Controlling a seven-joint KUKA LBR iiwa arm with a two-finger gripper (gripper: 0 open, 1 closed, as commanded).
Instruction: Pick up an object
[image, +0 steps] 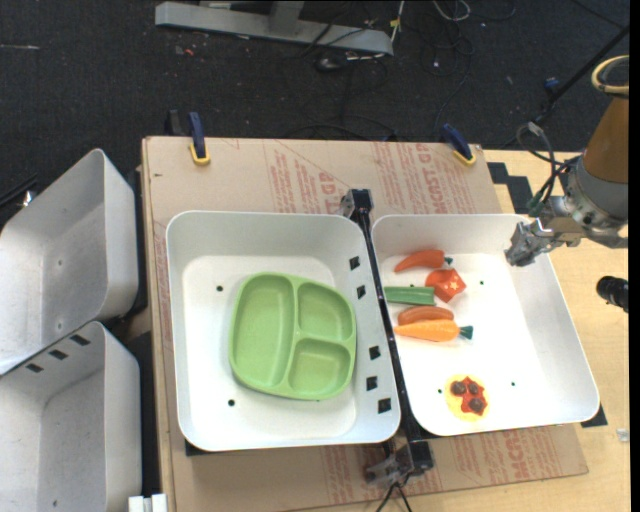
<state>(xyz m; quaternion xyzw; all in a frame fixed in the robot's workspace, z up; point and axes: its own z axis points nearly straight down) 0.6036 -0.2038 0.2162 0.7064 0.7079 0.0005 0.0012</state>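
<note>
Two white bins sit side by side; we find the green tray (293, 337) alone in the left bin (190, 250). Candidate objects cluster at the right bin's (560, 330) left side: orange pepper (419, 260), red piece (447, 284), green stick (408, 296), carrot (428, 330). We place the gripper (524, 245) over the far right rim, holding nothing we can see; its opening cannot be judged.

Tray (293, 336) in L bin (190, 250), veg (428, 300) in R bin (555, 350).
</note>
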